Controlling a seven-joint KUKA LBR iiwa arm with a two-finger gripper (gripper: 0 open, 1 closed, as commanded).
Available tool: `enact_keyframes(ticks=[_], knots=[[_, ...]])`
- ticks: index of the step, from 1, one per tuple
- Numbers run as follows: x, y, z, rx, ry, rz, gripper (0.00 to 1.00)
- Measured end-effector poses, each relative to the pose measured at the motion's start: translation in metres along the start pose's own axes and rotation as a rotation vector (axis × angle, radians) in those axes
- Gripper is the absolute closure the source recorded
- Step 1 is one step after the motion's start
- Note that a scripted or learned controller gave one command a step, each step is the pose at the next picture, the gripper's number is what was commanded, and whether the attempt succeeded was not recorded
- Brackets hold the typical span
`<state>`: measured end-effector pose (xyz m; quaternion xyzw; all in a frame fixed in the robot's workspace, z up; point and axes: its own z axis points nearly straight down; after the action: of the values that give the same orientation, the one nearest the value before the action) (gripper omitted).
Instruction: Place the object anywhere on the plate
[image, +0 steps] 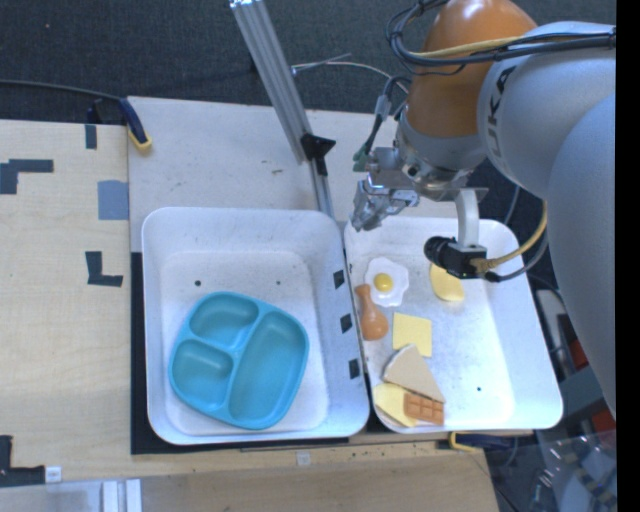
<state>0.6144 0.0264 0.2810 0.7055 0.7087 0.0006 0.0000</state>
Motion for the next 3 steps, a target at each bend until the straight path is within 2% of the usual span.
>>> enact_keyframes(ticks=[1,2,3], knots=[[0.024,0.002,0.020,0.004,-0.002,0.002,1.00],[-0.026,-0.009,-0.063,-0.006,-0.002,0.007,1.00],[0.026,-0.020,-0.114,-0.004,0.001,-0.003,1.00]])
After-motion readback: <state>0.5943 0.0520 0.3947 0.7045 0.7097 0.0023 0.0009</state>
